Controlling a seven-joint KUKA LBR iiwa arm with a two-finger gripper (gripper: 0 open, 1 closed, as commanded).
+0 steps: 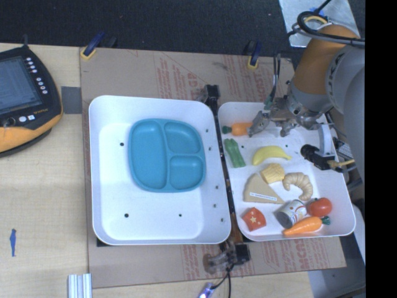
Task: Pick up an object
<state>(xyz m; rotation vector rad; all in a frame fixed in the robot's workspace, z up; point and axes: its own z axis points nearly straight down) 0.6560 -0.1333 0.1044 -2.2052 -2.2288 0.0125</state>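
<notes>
**Q:** What lies on the worktop [56, 185]?

**A:** Two shallow white bins sit side by side on a sheet of brown cardboard. The left bin [105, 166] holds a blue divided plate [166, 154], lying flat near its middle. The right bin [239, 222] holds a scatter of toy food.

**Q:** Which foods, and where?

**A:** At the far edge is a small orange carrot piece [239, 129]. Just below it lies a green pod [234, 152]. A yellow banana [270, 154] sits near the middle. Closer to the viewer are a cheese wedge [259, 189], a croissant [299, 182], a red strawberry [254, 218], a tin can [288, 214], a tomato [319, 207] and a long orange carrot [304, 226].

**Q:** Where is the arm?

**A:** It reaches in from the right, with its orange band above the wrist. The hand [273, 124] hangs over the far part of the right bin, just beside the small carrot piece and above the banana.

**Q:** Is it gripping anything?

**A:** Its fingers look spread apart, and nothing sits between them
</notes>
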